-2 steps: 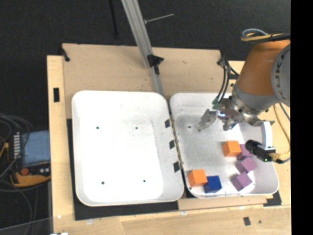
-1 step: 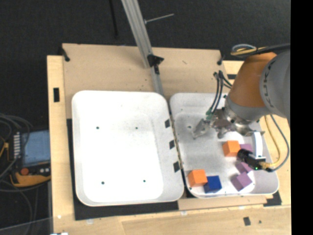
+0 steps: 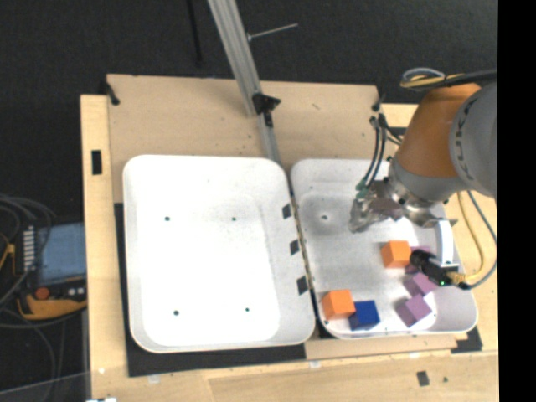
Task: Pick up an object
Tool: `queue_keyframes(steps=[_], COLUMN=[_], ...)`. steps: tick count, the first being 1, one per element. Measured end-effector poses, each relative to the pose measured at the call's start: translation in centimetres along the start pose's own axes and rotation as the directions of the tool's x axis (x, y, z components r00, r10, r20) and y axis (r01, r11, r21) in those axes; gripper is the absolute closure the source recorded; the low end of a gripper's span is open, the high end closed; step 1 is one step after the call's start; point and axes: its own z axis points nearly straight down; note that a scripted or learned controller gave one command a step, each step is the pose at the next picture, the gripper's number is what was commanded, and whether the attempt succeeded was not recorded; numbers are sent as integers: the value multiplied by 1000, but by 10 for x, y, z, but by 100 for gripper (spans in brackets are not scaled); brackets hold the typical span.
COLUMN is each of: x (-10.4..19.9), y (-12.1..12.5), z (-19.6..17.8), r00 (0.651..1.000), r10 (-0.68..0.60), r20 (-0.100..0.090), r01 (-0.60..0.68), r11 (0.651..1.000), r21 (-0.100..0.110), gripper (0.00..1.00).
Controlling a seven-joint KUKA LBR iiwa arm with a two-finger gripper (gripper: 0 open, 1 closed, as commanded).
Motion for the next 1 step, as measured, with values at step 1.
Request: queue_keyframes(steps=[1], x=[4], y=[0], z=[-45], r00=[1000], r10=[-13], r20=[1], r01=[13], r11=[1000], r21=[-2], gripper=[100])
